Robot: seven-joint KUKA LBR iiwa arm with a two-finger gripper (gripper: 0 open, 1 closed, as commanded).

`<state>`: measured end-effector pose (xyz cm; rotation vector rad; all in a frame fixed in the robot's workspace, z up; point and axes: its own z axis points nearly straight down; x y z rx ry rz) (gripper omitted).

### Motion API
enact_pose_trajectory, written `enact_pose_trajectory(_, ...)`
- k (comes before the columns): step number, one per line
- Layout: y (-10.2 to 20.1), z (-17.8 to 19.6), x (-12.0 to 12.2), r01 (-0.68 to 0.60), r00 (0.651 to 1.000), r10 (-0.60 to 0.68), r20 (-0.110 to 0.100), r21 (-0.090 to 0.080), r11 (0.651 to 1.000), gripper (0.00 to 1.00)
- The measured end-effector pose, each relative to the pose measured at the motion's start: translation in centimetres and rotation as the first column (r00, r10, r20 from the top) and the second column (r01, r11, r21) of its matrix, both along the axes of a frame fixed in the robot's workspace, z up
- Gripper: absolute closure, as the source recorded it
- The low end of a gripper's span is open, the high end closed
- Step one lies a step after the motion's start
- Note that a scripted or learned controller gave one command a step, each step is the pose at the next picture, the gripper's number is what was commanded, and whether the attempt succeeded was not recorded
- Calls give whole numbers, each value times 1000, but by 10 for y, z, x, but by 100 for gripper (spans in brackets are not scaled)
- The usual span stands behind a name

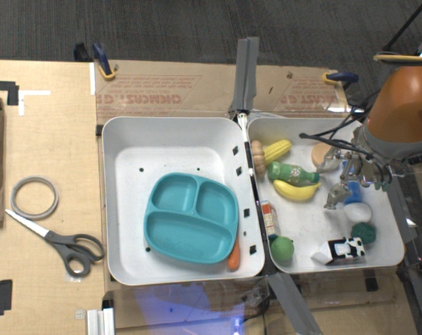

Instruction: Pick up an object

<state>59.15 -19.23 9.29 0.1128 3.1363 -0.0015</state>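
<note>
Camera view: L bin (120, 208) w/ teal tray (190, 218); R bin (389, 257) w/ banana (295, 189).

This looks like a robotics lab. Two white bins (113, 208) sit on a plywood surface (43, 117) with black tape marks (5, 93) at the left, blue clamps (103, 61) hold cardboard at the top, and grey carpet floor (197, 12) lies beyond.
</note>
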Motion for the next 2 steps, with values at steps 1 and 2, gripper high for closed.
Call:
enact_pose_trajectory(1,1,10,2,-4,1000,4,5,-1,1000,100)
enact_pose_trajectory(2,1,10,2,-4,1000,4,5,-1,1000,0)
